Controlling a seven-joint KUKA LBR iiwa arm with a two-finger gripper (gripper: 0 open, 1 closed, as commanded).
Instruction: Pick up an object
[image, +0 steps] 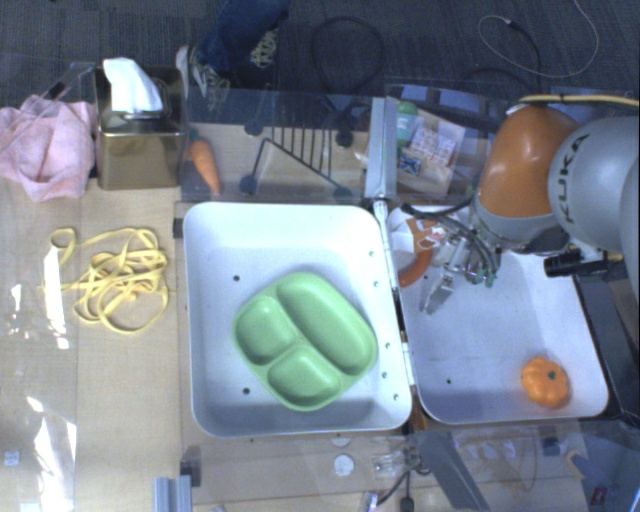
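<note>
The left bin (205, 300) holds a green divided plate (305, 340). The right bin (560, 330) holds a small orange pumpkin (545, 382) near its front corner. The gripper (440, 288) hangs over the right bin's back left, fingers apart, grasping nothing.

Robot lab, KUKA arm (590, 170), white bins (290, 225)

Two shallow white bins (200, 330). One green divided plate (305, 340). One small orange pumpkin (545, 382). One carrot (204, 166). One pink cloth (45, 145). One tangle of yellow cord (110, 278). One tissue box (135, 140).
</note>
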